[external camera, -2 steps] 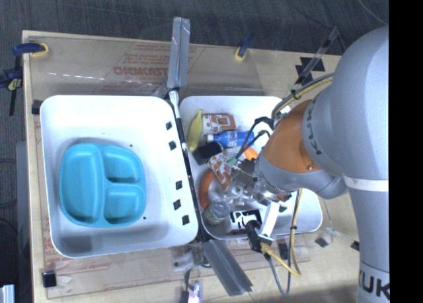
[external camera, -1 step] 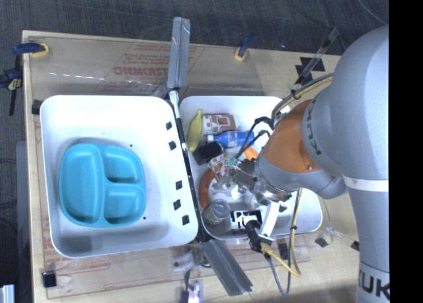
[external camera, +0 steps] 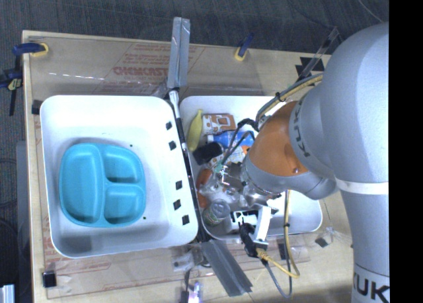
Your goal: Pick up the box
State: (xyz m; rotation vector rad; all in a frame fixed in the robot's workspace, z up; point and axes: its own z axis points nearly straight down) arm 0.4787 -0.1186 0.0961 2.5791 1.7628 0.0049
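A small brown and white box (external camera: 219, 123) lies at the far end of the right bin (external camera: 310, 214), beside a yellow banana (external camera: 195, 129). My gripper (external camera: 223, 186) hangs low over the clutter in the middle of that bin, nearer the front than the box and apart from it. The grey arm with its orange band (external camera: 281, 149) covers much of the bin's right side and hides what lies beneath.
Around the gripper lie a blue packet (external camera: 232, 140), a black item (external camera: 206, 151) and a round can (external camera: 215, 213). The left bin (external camera: 99, 113) holds a light blue divided plate (external camera: 102, 183). A ridge with black clips (external camera: 180, 166) separates the bins.
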